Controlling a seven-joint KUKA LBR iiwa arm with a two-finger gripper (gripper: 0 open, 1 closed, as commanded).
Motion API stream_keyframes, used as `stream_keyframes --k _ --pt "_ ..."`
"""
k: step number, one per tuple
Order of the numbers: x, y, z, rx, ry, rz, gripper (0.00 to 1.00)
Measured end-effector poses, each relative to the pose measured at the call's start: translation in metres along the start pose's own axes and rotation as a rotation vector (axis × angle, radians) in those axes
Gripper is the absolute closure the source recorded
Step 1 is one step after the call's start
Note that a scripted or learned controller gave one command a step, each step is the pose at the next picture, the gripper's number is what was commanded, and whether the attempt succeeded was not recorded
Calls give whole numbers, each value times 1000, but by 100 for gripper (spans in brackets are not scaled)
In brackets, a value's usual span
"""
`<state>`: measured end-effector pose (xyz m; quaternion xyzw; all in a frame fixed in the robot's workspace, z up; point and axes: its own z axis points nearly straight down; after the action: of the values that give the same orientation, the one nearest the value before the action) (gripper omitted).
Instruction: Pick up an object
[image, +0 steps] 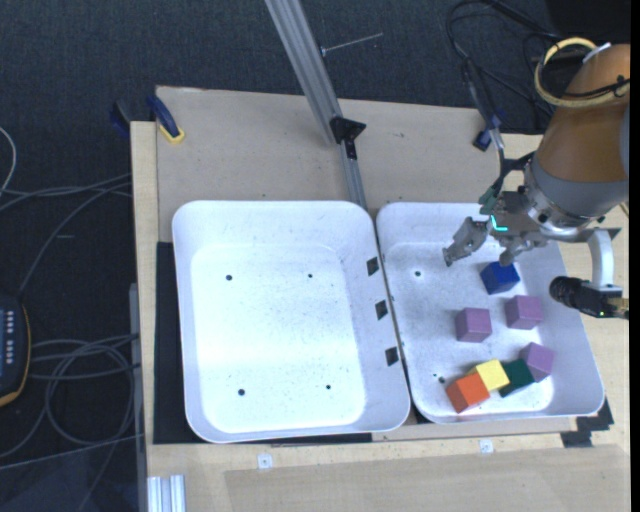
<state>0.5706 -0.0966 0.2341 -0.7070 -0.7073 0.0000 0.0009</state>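
Claw (487, 243), apparently spread and gripping nothing, hovers at ten o'clock of a blue block (499, 276): light, rigid, best pinched across opposite flat faces.

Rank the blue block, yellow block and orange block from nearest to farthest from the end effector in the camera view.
1. Blue block, right beside the end effector.
2. Yellow block, near the right bin's front edge.
3. Orange block, just left of the yellow one.
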Motion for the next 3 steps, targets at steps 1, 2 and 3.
stream_keyframes --k 1,2,3 --pt "5 -9 49 5 0 0 0" --pt "11 -3 98 5 0 -1 0" --pt "11 -4 137 5 0 0 0"
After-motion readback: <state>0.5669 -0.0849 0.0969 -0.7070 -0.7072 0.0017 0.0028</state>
